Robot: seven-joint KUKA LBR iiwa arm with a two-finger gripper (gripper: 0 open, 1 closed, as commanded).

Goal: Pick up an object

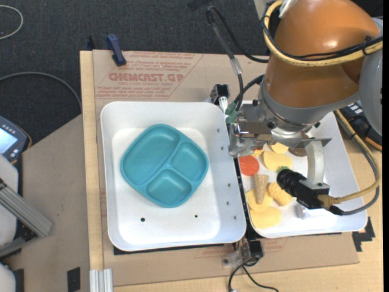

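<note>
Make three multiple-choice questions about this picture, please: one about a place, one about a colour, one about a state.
1. Where does the blue plate lie?
A. in the left bin
B. in the right bin
C. on the cardboard

2. What colour is the small round piece near the wall between the bins?
A. green
B. orange-red
C. black

3. How does the blue plate lie?
A. upside down
B. standing on its edge
C. flat, with its compartments facing up

Answers:
1. A, the plate rests on the floor of the left bin.
2. B, it is orange-red beside the yellow pieces in the right bin.
3. C, its three compartments are open to the camera.
</note>
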